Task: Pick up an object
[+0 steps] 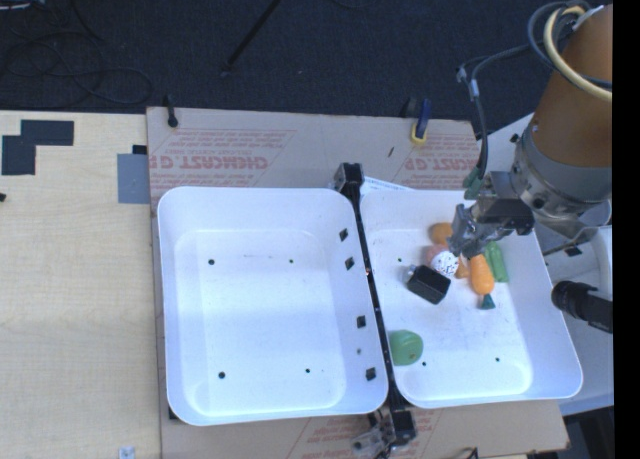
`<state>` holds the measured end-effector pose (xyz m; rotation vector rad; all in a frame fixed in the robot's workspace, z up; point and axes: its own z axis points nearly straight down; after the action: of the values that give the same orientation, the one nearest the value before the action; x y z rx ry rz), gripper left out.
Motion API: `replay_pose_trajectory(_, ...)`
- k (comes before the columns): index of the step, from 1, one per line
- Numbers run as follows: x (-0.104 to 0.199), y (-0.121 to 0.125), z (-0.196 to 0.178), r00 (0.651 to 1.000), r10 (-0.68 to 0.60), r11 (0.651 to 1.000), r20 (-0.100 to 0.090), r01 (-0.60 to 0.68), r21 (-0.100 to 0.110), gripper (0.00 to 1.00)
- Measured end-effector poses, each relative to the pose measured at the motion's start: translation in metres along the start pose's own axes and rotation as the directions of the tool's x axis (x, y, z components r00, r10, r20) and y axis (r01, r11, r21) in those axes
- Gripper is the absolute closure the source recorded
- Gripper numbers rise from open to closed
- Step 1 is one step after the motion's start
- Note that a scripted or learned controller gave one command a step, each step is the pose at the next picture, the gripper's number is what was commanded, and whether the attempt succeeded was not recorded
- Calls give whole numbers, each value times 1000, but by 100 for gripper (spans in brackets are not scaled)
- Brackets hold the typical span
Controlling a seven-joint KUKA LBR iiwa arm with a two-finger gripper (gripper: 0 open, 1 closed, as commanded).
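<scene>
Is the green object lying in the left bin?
No, the green object lies in the right bin, near the divider.

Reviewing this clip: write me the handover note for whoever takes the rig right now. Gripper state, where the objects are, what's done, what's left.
Gripper: low over the right bin, at the cluster near its upper middle. Nothing visibly held between its fingers.
Objects, all in the right bin: black block, white spotted ball beside it, orange carrot-shaped piece, green piece along the carrot's right, an orange item partly behind the gripper, and a green lump near the divider, apart from the rest.
Left bin: beside the right one.
Done: arm has reached the cluster.
Left: grasp one object and lift it.
</scene>
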<state>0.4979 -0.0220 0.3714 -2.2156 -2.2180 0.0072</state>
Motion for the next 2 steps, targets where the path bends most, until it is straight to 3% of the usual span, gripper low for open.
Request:
replay_pose_trajectory(1, 23, -24, -176, 1000, -3, 1000, 0, 3, -24, 100)
replay_pose_trajectory(2, -6, -23, -54, 1000, 5, 1000, 3, -5, 7, 100)
